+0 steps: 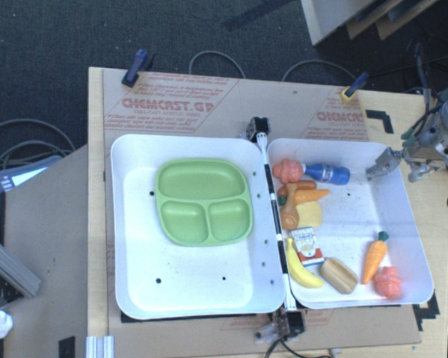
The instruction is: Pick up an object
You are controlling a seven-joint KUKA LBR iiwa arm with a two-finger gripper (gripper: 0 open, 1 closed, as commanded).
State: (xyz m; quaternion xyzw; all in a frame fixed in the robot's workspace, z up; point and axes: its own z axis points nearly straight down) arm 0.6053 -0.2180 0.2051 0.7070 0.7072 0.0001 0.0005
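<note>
Nothing is being carried yet, so the pick looks to be at its very start: every object is lying in the right bin (413, 222) and none is lifted. The gripper (389, 165) is hovering over the far right corner of that bin, above bare floor, and its metal tip is holding nothing; how far its fingers are parted cannot be told from this view.

The choices are lying mostly along the bin's left wall. A pink round toy (287, 170) is sitting at the far left corner, with a blue bottle (327, 173) lying just beside it toward the gripper. Nearer, an orange carrot (307, 194), a yellowish piece (308, 213) and a small red-and-white carton (307, 244) are crowding together, and a banana (300, 267) is curving along the wall at the near left corner, touching a brown bread roll (339, 275). A second carrot (374, 259) and a pink lumpy toy (388, 283) are resting by the near right corner.

The left bin (129, 267) is holding only a green divided plate (205, 202).

The arm is reaching in low from the right, its wrist tilted down toward the bin. The blue bottle looks the closest target; approach, descent, closing and lifting are all left.
</note>
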